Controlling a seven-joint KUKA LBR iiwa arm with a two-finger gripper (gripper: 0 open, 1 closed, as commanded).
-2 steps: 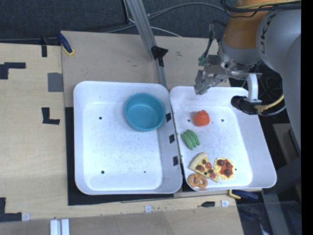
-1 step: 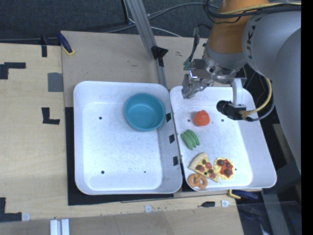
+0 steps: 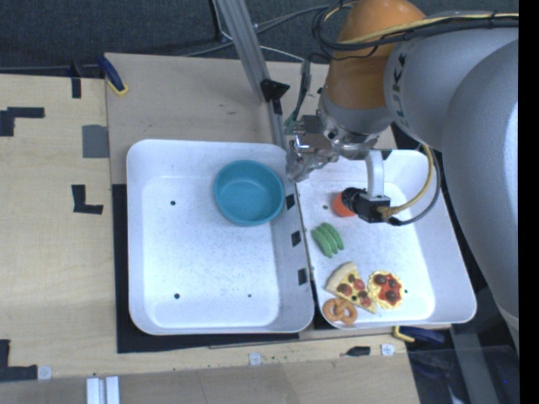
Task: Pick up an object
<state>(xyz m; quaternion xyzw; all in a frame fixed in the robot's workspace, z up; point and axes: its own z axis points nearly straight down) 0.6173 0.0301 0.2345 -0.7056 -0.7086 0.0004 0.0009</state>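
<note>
A blue bowl (image 3: 248,193) sits upright in the left bin (image 3: 168,268), near its top right corner. The right bin (image 3: 429,259) holds a small red-orange item (image 3: 342,204), a green pod-like toy (image 3: 328,239), a pizza slice (image 3: 348,283), a second topped piece (image 3: 387,289) and a pretzel (image 3: 340,311). My gripper (image 3: 297,165) hangs over the divide between the bins, just right of the bowl's rim and up-left of the red-orange item. Nothing shows between its tips.
A grey metal pole (image 3: 248,49) slants down from the top toward the bins' shared edge, right beside the gripper. A black cable plug (image 3: 370,206) hangs against the red-orange item. The arm's bulk covers the right bin's far right side.
</note>
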